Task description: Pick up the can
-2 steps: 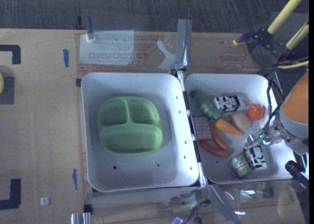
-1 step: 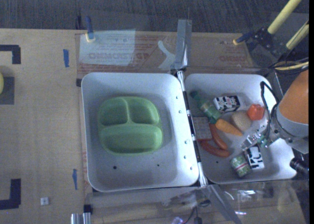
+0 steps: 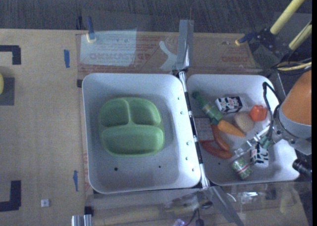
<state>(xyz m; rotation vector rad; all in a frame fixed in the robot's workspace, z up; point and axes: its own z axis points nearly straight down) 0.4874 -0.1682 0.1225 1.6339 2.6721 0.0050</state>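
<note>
Bench carries two bins; right bin (image 3: 277,173) holds the can (image 3: 241,166) lying at its near edge, gripper (image 3: 262,141) hovering just right of it, jaw state indeterminate.

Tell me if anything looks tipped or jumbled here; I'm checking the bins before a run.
The can lies on its side near the front of the right bin, not upright. Around it, toy food is heaped loosely: a carrot and a red pepper overlap. The green divided plate sits flat in the left bin.
</note>
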